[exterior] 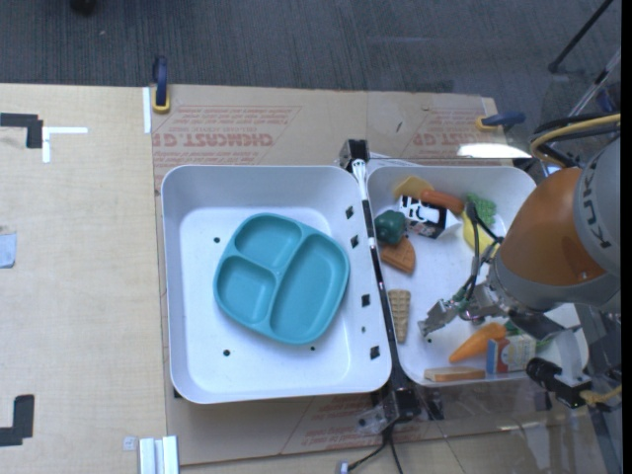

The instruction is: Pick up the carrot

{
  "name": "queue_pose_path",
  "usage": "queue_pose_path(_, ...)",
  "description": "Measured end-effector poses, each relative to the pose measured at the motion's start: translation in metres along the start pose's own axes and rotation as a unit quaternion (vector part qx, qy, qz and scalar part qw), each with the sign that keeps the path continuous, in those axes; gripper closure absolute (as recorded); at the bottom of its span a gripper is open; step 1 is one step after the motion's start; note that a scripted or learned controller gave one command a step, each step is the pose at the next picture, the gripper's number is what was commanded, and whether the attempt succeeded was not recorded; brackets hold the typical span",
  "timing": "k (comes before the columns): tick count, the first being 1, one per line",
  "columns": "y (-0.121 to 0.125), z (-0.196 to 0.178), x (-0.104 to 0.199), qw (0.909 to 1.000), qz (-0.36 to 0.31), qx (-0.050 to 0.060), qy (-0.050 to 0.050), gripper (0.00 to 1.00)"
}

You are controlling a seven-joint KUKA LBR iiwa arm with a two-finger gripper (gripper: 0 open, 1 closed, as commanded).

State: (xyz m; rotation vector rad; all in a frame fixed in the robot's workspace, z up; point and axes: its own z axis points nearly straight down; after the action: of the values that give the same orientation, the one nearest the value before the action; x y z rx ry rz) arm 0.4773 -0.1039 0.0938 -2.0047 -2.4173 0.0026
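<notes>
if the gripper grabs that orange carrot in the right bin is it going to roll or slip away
Probably somewhat. The carrot looks rounded and tapered, so it may roll or squirt out of a pinch. It seems smooth, likely light plastic. The gripper is close beside it, not holding it.

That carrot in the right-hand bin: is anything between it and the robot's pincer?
Nothing visible stands between them. The pincer hangs low in the right bin, and the carrot lies just beside it, toward the bin's near edge, with bare white floor between. The ice-cream cone lies on the pincer's other side.
</notes>
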Motion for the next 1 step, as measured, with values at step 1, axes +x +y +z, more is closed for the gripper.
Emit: queue_pose_path(1,-0.009,0.0019,-0.0617,0.9867,-0.163,-0.002,-0.002,0.0)
